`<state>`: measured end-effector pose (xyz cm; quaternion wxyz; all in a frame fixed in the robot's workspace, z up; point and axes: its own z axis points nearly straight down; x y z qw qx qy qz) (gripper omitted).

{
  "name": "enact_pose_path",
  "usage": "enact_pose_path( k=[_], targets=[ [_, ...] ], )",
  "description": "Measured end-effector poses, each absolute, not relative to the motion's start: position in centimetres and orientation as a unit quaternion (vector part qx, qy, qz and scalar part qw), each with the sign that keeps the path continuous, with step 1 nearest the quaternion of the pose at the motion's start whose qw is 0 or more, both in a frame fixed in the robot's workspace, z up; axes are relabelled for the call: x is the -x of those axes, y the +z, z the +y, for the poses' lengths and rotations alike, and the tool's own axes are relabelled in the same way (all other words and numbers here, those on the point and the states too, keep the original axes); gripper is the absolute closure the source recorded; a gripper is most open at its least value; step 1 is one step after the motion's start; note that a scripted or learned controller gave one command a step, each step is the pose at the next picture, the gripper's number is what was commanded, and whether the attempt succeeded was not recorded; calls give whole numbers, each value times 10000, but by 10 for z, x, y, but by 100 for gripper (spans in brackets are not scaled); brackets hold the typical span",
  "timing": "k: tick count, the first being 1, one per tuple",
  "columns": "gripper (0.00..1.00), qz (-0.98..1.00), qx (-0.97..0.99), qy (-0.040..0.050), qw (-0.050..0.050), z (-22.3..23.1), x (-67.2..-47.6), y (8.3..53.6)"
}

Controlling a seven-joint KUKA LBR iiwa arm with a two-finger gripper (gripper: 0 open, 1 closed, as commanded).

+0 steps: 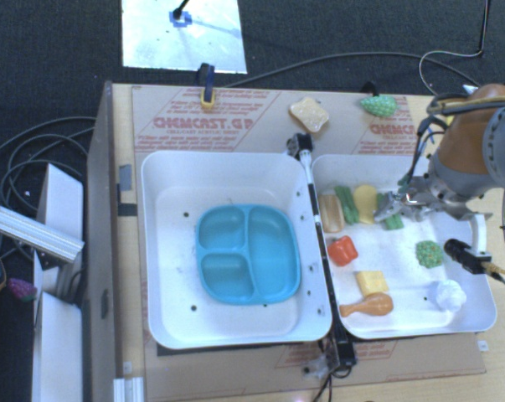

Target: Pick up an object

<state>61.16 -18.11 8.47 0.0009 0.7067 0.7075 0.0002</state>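
Observation:
The right bin [478, 312] holds several toy foods: a green pod [346, 203], a yellow piece [366, 201], a tan bread roll [331, 213], a red pepper [342, 250], a yellow cheese wedge [371, 282], a drumstick [368, 306], a broccoli floret [430, 254] and a white crumpled lump [446, 293]. My gripper [393, 206] is low in the upper middle of this bin, just right of the yellow piece. A small green piece [392, 221] lies right at its tip. Whether that piece is held cannot be made out.
The left bin [168, 308] carries a blue divided plate [248, 254]. Behind the bins on the cardboard lie a slice of toast [309, 114] and a green bunch of grapes [378, 105]. The arm's orange band [466, 141] hangs over the right bin's far right corner.

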Motion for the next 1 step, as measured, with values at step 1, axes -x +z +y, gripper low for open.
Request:
enact_pose_path(
  k=[1],
  targets=[
    [100, 7079, -7064, 10, 21, -181, -613, 96]
  ],
)
